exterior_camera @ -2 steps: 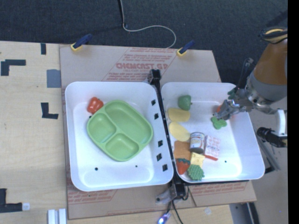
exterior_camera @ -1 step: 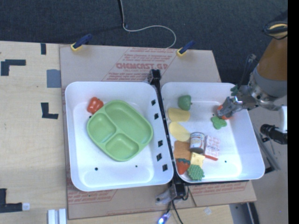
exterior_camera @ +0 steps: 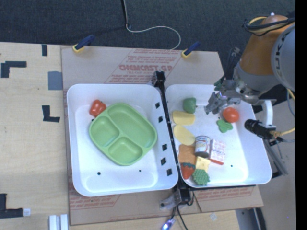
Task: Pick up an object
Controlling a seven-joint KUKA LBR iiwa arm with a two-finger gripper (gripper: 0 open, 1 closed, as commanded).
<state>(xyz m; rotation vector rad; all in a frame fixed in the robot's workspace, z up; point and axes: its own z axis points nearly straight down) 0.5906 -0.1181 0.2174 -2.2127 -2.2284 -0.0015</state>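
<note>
Two white bins are sitting side by side: a left bin (exterior_camera: 76, 128) and a right bin (exterior_camera: 249, 162). One green divided plate (exterior_camera: 123, 133) and one red toy (exterior_camera: 97, 107) are lying in the left bin. Roughly ten small toy foods are lying in the right bin, including one green ball (exterior_camera: 189, 104), one red tomato (exterior_camera: 230, 114), two yellow pieces (exterior_camera: 183, 118) and one small can (exterior_camera: 202, 145)

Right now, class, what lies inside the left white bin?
The left white bin holds a green divided plate and a small red toy at the plate's far-left edge. Whatever is under the plate is covered.
</note>
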